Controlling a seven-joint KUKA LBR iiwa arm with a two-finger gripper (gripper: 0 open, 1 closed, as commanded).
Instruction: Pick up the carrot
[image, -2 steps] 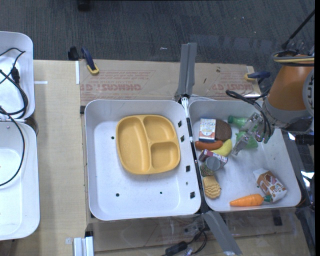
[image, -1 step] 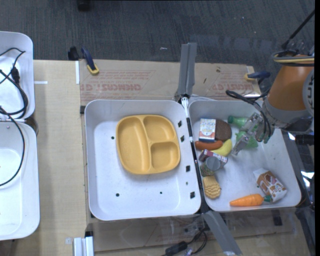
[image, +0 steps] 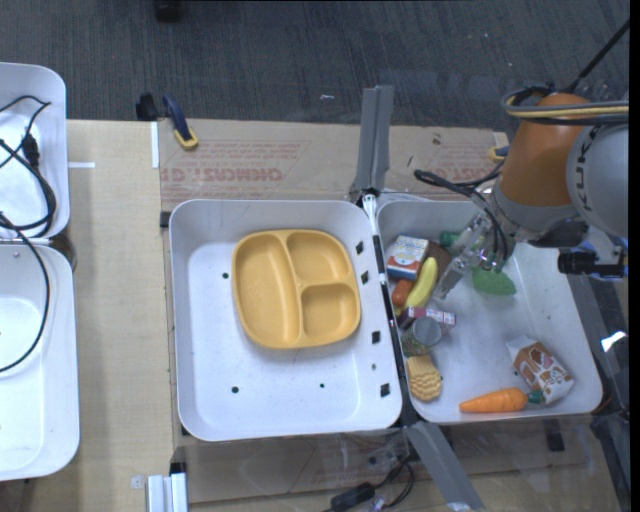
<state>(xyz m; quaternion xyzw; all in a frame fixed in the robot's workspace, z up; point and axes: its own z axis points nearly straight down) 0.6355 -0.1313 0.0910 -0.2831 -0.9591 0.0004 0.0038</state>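
Gripper (image: 447, 285), fingers apart and gripping nothing, sits over right bin (image: 575, 300) beside banana (image: 423, 282); carrot (image: 493, 402) lies near bin's front edge, well apart.

arm (image: 560, 150): cut off by right edge, upper links out of frame
hand (image: 462, 262): fingers blurred, open or closed unclear
green item (image: 495, 283): partly under hand, at its 3 o'clock, identity unclear
red item (image: 401, 293): mostly hidden beneath banana (image: 422, 283)
white tub (image: 25, 280): cut by left edge, at 9 o'clock
small can (image: 428, 330): label too small to read
right bin (image: 560, 330): 12 o'clock rim hidden behind arm
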